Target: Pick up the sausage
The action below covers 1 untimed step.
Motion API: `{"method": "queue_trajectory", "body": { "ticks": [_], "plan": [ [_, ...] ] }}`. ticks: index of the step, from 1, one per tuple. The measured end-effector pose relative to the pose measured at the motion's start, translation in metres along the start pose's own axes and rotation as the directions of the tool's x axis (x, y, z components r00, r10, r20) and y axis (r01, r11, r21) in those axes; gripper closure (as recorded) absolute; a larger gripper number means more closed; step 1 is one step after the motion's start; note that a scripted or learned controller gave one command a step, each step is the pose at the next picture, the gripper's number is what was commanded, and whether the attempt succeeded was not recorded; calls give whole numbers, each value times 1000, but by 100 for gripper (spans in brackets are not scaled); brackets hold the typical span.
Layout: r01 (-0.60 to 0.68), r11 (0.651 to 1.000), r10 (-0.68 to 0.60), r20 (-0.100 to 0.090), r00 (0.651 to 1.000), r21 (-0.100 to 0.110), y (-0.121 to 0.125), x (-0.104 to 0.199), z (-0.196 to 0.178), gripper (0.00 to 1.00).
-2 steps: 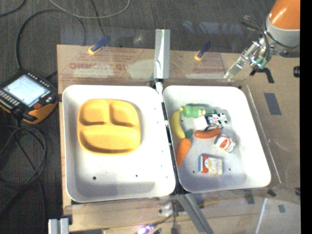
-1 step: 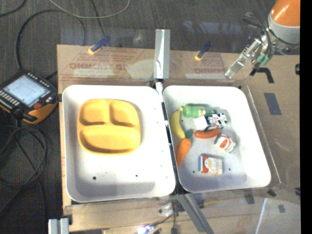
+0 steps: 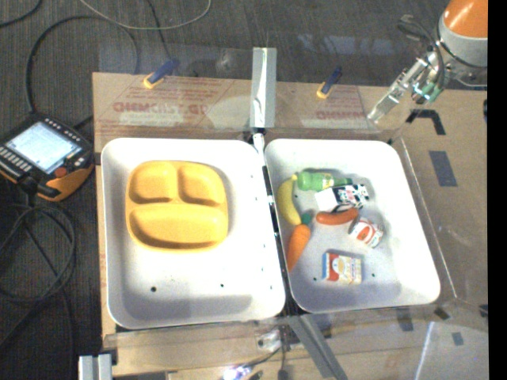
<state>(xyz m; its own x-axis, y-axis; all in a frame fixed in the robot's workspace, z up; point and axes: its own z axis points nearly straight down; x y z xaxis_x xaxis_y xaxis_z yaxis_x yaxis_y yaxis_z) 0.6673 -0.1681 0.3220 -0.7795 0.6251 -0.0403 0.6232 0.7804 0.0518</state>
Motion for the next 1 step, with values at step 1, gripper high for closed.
{"method": "queue_trajectory", "body": {
  "ticks": [1],
  "plan": [
    [0,1000,0,4,1000,-3,1,-1,-10,100]
  ]
}}
